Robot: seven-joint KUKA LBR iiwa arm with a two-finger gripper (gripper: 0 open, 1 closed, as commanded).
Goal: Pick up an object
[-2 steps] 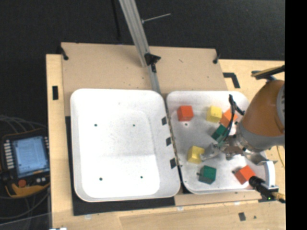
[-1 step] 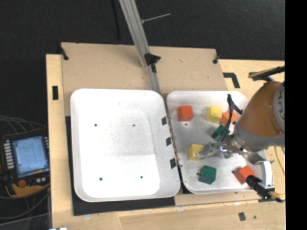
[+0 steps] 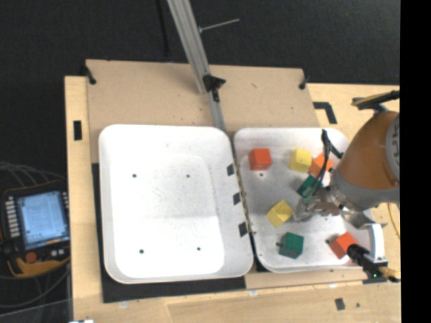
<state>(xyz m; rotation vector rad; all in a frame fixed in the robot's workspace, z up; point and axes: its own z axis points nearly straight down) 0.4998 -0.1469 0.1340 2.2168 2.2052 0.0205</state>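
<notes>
My claw (image 3: 306, 207) hangs low in the right bin (image 3: 269, 264), at the frame's right, between 2 yellow blocks. The nearer yellow block (image 3: 279, 212) lies just left of it, a green block (image 3: 291, 245) below. The crowding risks nudging a neighbour and closing on nothing.

Even, fairly bright light is falling from above, and the two white bins (image 3: 168, 200) are glaring almost to pure white, washing out their surface detail. The floor (image 3: 40, 32) around the counter (image 3: 135, 93) is sinking into near black. Shadows are staying short and soft beside the coloured blocks (image 3: 291, 245). The whole picture is looking slightly soft and grainy, with small details smearing.
</notes>
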